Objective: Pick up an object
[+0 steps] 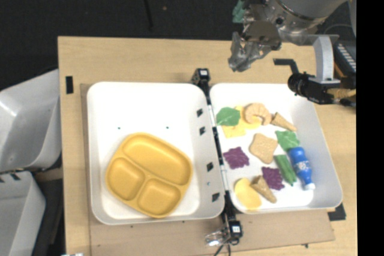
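Observation:
My gripper (242,60) hangs above the bench just behind the right bin's (321,129) far left corner, well clear of the items; nothing shows between its fingers. In the right bin lie several small food toys: a green leaf (228,116), a tan croissant (256,113), a toast slice (261,147), a purple grape bunch (236,157), a second purple bunch (273,177), a blue bottle (301,166), a green pepper piece (287,139), and a yellow round piece (246,193).
The left bin (102,105) holds a yellow three-compartment tray (149,174). A black clip (201,75) sits at the far end of the divider between the bins. The wooden bench (144,57) lies bare behind the bins.

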